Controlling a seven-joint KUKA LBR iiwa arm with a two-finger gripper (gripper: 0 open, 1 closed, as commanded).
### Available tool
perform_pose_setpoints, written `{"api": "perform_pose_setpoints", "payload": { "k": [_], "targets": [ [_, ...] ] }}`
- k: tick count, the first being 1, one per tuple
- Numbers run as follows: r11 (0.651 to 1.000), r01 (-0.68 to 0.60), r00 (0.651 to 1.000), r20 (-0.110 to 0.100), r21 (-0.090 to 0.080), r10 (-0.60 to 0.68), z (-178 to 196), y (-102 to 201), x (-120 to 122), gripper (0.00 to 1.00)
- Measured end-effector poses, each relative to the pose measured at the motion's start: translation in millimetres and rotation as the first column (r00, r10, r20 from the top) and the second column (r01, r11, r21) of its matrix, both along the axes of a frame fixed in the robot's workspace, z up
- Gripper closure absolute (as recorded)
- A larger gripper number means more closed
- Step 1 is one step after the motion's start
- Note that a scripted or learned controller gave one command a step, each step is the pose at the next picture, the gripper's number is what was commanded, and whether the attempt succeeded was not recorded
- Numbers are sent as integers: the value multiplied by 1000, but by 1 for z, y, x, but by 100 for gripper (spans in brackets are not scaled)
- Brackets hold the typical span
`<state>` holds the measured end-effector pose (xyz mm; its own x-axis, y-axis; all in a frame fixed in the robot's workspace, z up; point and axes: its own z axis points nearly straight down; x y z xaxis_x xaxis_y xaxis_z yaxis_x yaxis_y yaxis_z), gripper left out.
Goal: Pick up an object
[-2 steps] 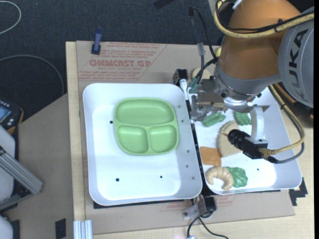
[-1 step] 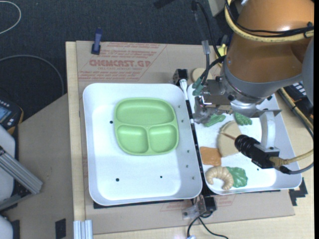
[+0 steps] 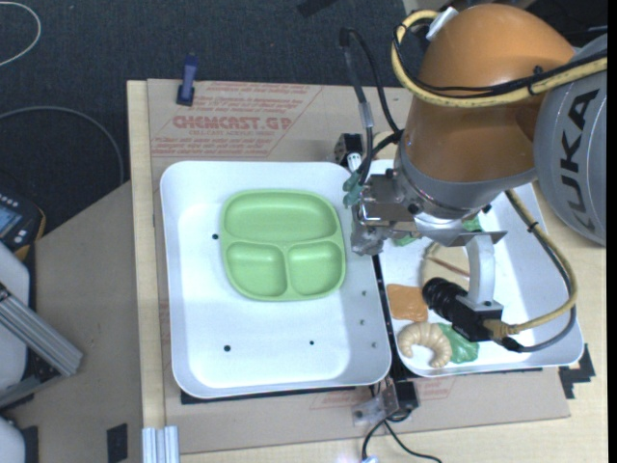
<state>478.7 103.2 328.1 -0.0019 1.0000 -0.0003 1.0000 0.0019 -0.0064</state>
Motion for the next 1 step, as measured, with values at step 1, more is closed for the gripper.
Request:
{"api": "perform_pose_setpoints", "payload": {
  "k": [1],
  "targets": [
    [1000, 7, 1000, 25, 2, -7, 133, -49, 2, 100]
  ]
}}
